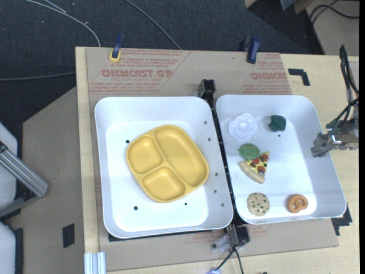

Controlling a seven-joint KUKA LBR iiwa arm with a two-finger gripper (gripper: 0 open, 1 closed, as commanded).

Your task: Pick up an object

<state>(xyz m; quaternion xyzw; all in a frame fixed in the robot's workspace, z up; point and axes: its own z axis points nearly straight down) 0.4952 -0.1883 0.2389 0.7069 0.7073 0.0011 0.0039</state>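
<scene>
The right bin (325, 205) holds several small toy foods. A white fried egg (243, 127) lies at its back left and a dark green vegetable (277, 123) at the back. A light green broccoli (248, 150) touches a pizza slice (255, 167) near the bin's left wall. A cookie (258, 204) and a small donut (296, 203) lie along the front. My gripper (326, 142) hangs at the right rim of this bin, away from all the foods, with nothing visibly in it.
The left bin (108, 170) carries a yellow three-compartment plate (166, 162). A black divider (219, 153) runs between the bins. Blue clamps (252, 49) sit at the board's back edge. Cables (348, 73) hang at the far right.
</scene>
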